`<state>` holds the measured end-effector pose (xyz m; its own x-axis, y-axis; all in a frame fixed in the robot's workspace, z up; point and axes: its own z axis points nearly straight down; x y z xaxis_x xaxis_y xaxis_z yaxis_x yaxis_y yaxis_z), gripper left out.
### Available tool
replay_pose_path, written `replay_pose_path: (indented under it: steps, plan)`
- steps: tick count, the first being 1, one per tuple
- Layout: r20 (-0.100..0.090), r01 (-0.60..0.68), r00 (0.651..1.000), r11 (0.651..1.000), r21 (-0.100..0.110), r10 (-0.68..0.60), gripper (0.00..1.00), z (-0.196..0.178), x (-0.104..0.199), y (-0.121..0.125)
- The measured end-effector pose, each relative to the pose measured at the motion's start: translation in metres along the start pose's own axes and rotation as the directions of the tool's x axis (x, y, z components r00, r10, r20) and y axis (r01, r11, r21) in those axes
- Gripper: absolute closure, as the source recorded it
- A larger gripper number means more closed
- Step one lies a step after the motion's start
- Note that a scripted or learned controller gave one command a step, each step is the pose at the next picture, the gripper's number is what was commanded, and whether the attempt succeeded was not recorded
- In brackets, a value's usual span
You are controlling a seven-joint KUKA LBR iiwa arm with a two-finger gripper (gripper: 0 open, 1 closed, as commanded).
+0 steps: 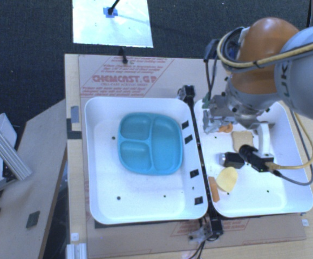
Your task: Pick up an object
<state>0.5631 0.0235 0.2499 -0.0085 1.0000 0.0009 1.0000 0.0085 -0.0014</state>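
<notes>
Gripper (217, 122) low in right bin (297, 198)'s upper-left corner; small orange piece (226, 127) lies just beside it. Arm (264, 53) bends down over that bin. Grip state: cannot tell.

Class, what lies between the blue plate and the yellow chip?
In the camera view, the bins' adjoining walls separate the blue plate from the yellow chip.

We observe the gripper (217, 120) low over the upper left of the right bin (294, 198) beside a small orange piece (226, 127), with a tan slice (242, 140), yellow chip (227, 179) and orange stick (213, 189) nearby, and a blue divided plate (149, 143) in the left bin (105, 198).
</notes>
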Motion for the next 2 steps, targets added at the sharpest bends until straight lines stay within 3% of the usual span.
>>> replay_pose_path:
  steps: [2]
  plan:
    - [0.000,-0.001,1.000,1.000,0.000,0.001,1.00,0.019,0.084,-0.051]
